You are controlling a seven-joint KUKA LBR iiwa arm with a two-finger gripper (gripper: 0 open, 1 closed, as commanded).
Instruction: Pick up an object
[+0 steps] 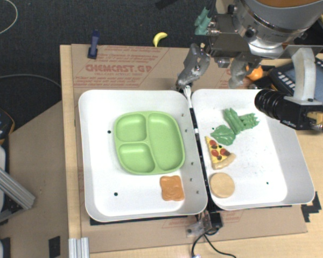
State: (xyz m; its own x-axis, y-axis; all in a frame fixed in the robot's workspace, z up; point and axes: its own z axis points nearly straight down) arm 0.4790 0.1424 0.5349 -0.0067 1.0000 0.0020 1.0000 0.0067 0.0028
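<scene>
The gripper [212,71] hangs above the bins' far edge, whether spread or pressed together I cannot tell, while the nearest pickable thing, the green toy [234,126], lies in the right bin [282,160], nearer the camera.

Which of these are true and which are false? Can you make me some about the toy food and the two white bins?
1. The green plate has three sections. True.
2. The pizza slice lies on the green plate. False: it lies in the right bin.
3. The orange piece is in the left bin. True.
4. The pincer is holding the round cookie. False: the cookie lies in the right bin, far from it.
5. A small banana lies outside both bins. True.
</scene>
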